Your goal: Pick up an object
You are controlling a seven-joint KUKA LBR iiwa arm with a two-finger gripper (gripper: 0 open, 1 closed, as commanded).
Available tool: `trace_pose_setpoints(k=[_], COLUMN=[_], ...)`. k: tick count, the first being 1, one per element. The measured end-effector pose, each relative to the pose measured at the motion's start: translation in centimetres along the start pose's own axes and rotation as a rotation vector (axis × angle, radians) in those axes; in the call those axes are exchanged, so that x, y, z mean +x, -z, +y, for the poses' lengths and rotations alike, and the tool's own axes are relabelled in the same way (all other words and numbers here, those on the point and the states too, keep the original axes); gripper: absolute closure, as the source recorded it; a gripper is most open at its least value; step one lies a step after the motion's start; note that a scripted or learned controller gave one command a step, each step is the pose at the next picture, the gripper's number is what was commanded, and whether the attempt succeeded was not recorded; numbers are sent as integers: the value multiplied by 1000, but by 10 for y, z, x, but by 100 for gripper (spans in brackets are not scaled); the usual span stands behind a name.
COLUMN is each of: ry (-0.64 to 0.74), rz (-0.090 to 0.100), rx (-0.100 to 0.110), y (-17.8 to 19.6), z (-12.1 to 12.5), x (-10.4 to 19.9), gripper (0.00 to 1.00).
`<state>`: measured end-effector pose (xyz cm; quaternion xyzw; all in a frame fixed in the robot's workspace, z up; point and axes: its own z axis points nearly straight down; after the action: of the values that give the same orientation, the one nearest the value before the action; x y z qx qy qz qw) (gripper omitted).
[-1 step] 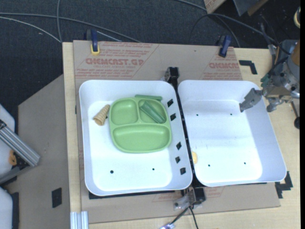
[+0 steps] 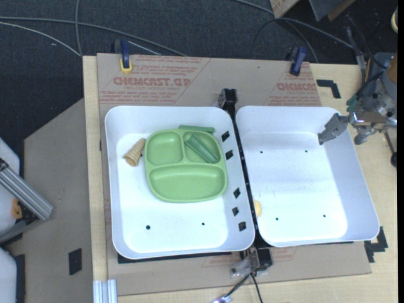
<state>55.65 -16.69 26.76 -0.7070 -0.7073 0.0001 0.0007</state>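
Where the tabletop [image 2: 158, 74] spreads under the camera, it carries two shallow white bins side by side. Of these, the left bin [image 2: 126, 232] holds the things and the right bin [image 2: 328, 194] lies beside it, their inner rims touching along a black divider. At the centre of the left bin sits a green divided plate [image 2: 186, 185], the largest object. A darker green piece [image 2: 202, 147], maybe a toy pickle, lies in the plate's compartment at about one o'clock. A small tan cone [image 2: 134, 151] rests on the bin floor just beside the plate, at nine to ten o'clock of it. Over the right bin's rim at two o'clock hangs the gripper [image 2: 331, 130]; from this angle I cannot tell how the jaws stand, and nothing shows between them.
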Motion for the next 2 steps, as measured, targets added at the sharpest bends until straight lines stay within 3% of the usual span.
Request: trace_pose_setpoints(k=[2], ry=[0], rz=[2], rx=[6], y=[-110], z=[0], x=[16], gripper=[0])
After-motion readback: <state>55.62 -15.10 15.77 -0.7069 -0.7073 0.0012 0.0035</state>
